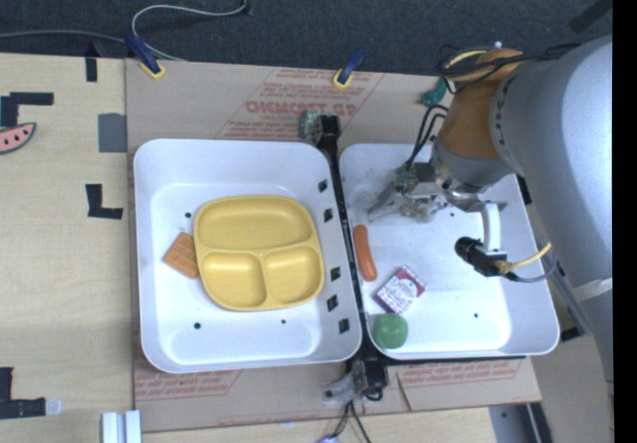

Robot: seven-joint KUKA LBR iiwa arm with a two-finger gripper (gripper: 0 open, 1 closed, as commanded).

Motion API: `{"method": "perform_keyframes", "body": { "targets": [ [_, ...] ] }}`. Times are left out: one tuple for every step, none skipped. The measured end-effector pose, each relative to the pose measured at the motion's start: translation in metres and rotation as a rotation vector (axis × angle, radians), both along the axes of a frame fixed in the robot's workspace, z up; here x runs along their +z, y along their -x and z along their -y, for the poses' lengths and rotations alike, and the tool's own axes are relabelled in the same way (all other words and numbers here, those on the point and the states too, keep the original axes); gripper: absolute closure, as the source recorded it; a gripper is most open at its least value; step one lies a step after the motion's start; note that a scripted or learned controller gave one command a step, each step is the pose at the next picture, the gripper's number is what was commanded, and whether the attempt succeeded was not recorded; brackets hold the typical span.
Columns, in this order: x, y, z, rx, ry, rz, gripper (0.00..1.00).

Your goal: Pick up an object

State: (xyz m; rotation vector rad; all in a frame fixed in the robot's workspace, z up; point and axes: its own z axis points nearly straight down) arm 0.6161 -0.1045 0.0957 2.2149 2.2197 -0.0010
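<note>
Sausage [365, 252] lies just below-left of the jaws (seemingly spread, gripping nothing).

The arm [557, 132] runs off the right edge, so its upper part is cut away, and its bulk covers the right bin's [448, 336] far right corner. The pincer [398, 200] is blurred against the white floor, too unclear to read. The yellow tray [259, 250] hides most of an orange cracker [180, 255]. The small packet's [399, 290] print is too small to read. A pink shape [12, 137] on the table [60, 272] is cut by the left edge.
</note>
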Motion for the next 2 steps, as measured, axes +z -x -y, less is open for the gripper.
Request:
{"method": "perform_keyframes", "body": {
  "targets": [
    [0.0092,0.0003,-0.0003,0.000,0.000,-0.001,1.00],
    [0.0093,0.0002,-0.0001,0.000,0.001,-0.001,0.00]
  ]
}}
